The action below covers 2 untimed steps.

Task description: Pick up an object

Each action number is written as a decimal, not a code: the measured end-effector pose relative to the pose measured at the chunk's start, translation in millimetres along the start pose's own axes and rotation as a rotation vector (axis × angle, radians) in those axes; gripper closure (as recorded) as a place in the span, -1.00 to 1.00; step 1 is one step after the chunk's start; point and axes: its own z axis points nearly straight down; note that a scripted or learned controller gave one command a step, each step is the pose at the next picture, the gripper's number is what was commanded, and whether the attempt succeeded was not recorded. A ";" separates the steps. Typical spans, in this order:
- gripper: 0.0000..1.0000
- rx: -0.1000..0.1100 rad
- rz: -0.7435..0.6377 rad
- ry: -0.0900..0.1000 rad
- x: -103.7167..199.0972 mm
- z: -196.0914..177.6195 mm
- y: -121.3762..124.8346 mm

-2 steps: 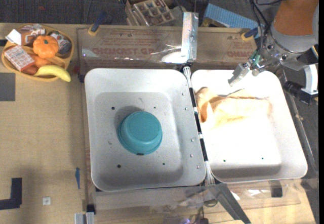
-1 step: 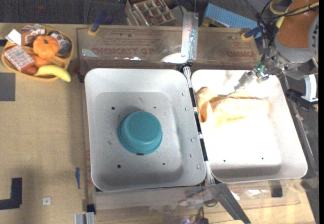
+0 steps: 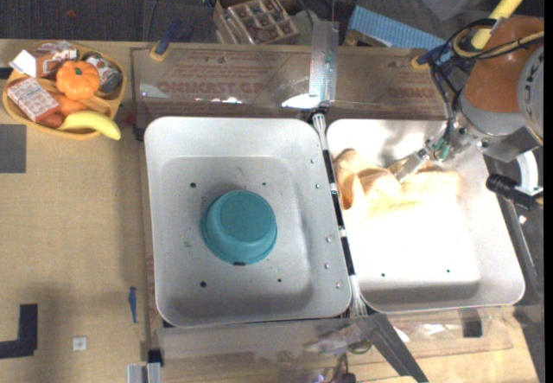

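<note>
Lying blurred in right bin [image 3: 484, 286]: pale tan-orange object [image 3: 371, 187], shape unclear.

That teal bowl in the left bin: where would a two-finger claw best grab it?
Probably from straight above. The teal bowl sits upside down, alone in the left bin, so no rim edge is exposed; fingers would likely have to straddle its round sides.

1. The bowl [image 3: 240, 226] in the left bin [image 3: 173, 148] was teal, the bin white.
2. The right bin [image 3: 492, 286] was white too.
3. The bread-like lump [image 3: 371, 187] by its left edge was tan and orange.
4. The arm [image 3: 505, 79] was grey and orange.
</note>
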 end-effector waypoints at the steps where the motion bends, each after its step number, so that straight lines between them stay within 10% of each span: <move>1: 1.00 -0.006 0.002 -0.005 -1.6 -12.6 1.3; 2: 1.00 0.002 -0.207 0.001 42.6 -69.4 43.5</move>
